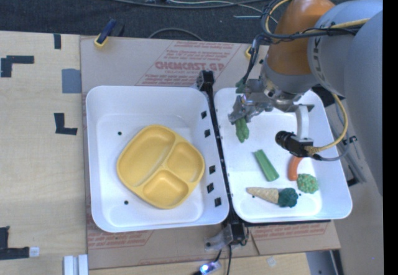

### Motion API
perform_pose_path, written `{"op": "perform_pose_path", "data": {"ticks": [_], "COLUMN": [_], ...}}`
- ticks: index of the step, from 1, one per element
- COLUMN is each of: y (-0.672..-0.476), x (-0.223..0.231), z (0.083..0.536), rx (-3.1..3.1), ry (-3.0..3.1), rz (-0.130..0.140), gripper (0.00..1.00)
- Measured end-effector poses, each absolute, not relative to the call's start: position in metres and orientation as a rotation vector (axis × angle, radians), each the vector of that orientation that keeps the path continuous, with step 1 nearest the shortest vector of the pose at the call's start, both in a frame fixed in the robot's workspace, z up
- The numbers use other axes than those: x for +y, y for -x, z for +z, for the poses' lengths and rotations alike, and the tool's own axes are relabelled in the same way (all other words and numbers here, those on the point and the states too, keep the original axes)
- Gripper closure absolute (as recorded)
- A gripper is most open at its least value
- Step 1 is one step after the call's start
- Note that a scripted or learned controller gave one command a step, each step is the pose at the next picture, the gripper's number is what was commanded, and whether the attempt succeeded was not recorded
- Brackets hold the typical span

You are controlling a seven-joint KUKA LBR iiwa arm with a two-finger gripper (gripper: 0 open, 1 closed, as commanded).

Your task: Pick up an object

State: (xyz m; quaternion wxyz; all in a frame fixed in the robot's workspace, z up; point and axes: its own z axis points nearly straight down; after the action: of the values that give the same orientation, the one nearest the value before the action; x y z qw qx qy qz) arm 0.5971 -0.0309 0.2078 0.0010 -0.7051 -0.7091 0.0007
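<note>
Presently the claw point(241, 112) stands over the far left part of the right bin point(329, 205), close to the divider between the two bins. A small dark green piece point(242, 131) hangs or lies directly at its tip, long axis running roughly near-to-far. Whether the fingers are closed on this piece or merely above it cannot be told from this slanted view; the tip and the piece overlap, and no clear gap or pinch is visible.

Judgement: this green piece is the likeliest object of the pick, since it sits immediately under the claw, on its near side. Any coming move turns on that alignment: the claw is already in line with the piece's far end, so little sideways correction seems needed.

Further out, to the right and nearer, lies a lighter green stick point(266, 165), slanted. Beyond it are an orange piece point(292, 169), a pale green broccoli-like lump point(307, 183), and a cone with a dark teal head point(273, 195) along the near edge.

Over in the left bin point(99, 143) rests a yellow divided plate point(160, 166), well apart from the claw.
</note>
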Motion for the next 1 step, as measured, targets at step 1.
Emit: {"op": "perform_pose_path", "data": {"ticks": [1], "y": [-0.5948], "x": [0.0269], "z": [0.2201], "rx": [-2.228], "ry": [2.213], "rz": [-0.001], "gripper": [1.00]}}
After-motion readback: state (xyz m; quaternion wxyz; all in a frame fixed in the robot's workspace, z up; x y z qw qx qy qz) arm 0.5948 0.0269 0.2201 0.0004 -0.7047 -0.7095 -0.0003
